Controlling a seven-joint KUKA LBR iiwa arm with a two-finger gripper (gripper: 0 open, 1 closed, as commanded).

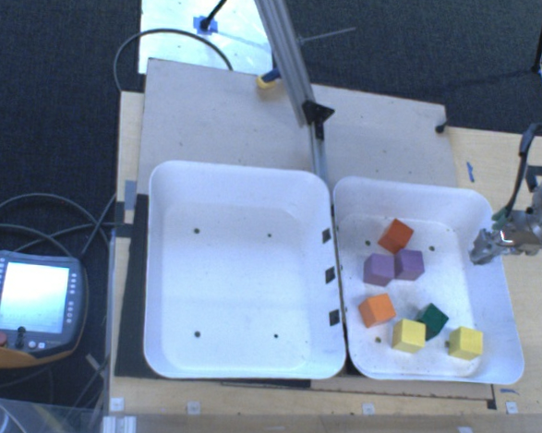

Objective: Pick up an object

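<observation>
Below you, two shallow white plastic bins sit side by side on the pale counter (259, 118). You see the left bin (162, 250) with only its white floor showing. Meanwhile the right bin (500, 310) holds seven small blocks.

Toward the far side of that bin lies an orange cube (396, 235). Just nearer sit two purple cubes, one on the left (378, 268) and one on the right (409, 263), touching each other. Nearer still is a second orange cube (376, 309). Along the near edge you find a yellow cube (409, 334), a dark green cube (432, 319) just beside it, and another yellow cube (466, 342) toward the near right corner.

Your arm's metallic end effector (487, 246) reaches in from the right and hovers over the right rim of the right bin, apart from all the blocks. You cannot tell how it is set, since it is too small and partly cut off.

Off to the left, a handheld control pendant with a bright screen (26, 309) rests with its cables.
</observation>
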